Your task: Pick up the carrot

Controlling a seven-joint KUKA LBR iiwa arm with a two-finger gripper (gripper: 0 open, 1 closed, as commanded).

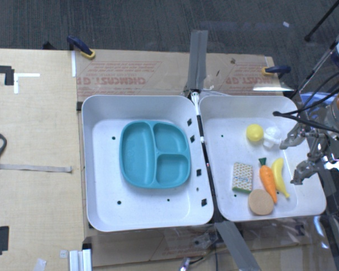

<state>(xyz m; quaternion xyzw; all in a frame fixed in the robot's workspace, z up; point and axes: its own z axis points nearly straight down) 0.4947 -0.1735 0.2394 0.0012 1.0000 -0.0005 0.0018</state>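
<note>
Orange carrot (268, 180) left of end effector (298, 158), apart

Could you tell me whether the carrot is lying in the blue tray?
No, the carrot lies in the right bin, beside the banana.

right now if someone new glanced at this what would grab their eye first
Most likely the teal divided plate, alone in the left bin. Next, the bright cluster in the right bin: an orange carrot beside a banana, a lemon further back, a sponge and a tan disc. The tool hovers at that bin's right edge.
</note>
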